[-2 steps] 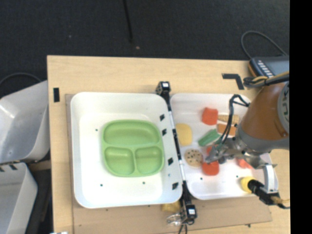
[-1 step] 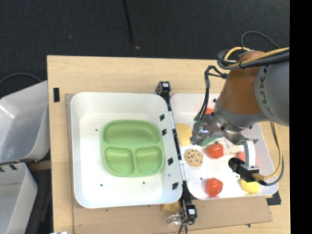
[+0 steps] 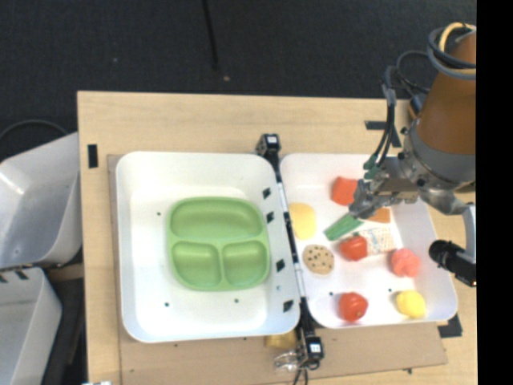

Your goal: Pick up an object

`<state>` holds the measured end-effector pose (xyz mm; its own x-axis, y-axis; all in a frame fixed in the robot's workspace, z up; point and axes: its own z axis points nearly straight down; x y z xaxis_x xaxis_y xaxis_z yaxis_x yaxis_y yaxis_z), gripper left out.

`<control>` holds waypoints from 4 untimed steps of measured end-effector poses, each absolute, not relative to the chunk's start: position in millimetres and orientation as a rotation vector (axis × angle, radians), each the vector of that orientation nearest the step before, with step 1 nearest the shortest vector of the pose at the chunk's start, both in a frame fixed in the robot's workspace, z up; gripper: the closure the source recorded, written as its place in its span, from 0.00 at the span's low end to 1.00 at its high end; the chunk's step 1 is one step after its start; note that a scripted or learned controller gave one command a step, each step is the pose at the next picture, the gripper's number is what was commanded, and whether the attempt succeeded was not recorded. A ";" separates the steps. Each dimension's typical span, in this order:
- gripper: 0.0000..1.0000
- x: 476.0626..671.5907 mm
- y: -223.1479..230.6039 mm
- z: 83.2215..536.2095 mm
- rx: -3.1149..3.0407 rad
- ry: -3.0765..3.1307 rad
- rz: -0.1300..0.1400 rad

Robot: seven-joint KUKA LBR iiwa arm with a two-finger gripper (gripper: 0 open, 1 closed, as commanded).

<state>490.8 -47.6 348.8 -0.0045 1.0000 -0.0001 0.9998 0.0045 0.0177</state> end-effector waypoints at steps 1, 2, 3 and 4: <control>1.00 490.2 -36.4 313.2 2.212 2.229 -0.001; 1.00 491.2 -37.6 325.3 2.198 2.238 0.002; 1.00 492.0 -38.5 335.5 2.185 2.249 0.001; 1.00 492.7 -39.3 345.6 2.172 2.261 0.000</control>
